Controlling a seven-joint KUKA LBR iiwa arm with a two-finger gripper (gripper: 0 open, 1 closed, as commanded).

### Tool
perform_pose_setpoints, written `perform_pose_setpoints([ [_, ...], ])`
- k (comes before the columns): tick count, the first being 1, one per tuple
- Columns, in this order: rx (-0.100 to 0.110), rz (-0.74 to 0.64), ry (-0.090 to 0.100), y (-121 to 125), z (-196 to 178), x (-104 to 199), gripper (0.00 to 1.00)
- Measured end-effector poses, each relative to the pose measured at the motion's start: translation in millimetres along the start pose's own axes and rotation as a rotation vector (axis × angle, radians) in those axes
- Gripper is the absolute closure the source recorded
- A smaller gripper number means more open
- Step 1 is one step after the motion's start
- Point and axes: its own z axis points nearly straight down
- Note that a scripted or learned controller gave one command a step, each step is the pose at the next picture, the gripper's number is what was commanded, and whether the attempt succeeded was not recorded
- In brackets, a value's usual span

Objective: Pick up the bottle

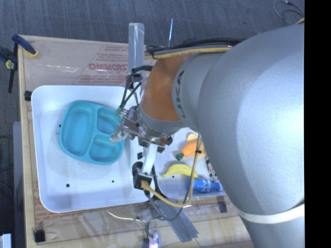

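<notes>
Low in the frame, right of centre, the bottle lies on its side in the right bin, blue, its far end cut off by the arm. Just above it sit a banana and an orange thing I can't identify. The gripper hangs left of centre over the right edge of the blue plate in the left bin, well away from the bottle, so I'd guess no grasp has begun. Open or closed, I cannot tell.
</notes>
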Motion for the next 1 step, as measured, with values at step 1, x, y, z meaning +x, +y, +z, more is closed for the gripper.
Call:
perform_pose_setpoints([
  [1,0.0,-0.022,0.002,29.8,-0.4,28.5,0.0],
])
